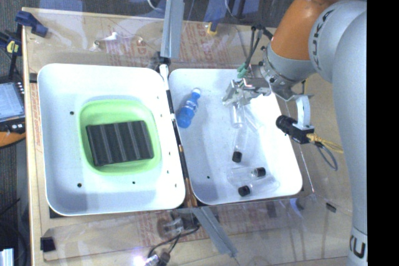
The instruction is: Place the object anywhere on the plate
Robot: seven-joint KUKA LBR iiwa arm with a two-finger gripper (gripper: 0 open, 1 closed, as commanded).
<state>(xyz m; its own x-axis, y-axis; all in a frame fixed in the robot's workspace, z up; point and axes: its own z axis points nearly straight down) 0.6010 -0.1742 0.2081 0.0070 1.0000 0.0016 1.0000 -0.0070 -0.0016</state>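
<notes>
Grey arm (349, 71) with orange band (298, 25), perhaps thin cables by wrist.

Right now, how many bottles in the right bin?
4: a blue bottle upper left, a clear one mid-bin below the pincer, two clear ones near the bottom edge. Clear plastic is faint; more may be hidden.

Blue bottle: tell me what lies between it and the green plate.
The blue bottle lies in the right bin, the plate in the left bin. Between them stand the two bins' adjoining rims; nothing else visible. The gripper hovers right of the bottle.
</notes>
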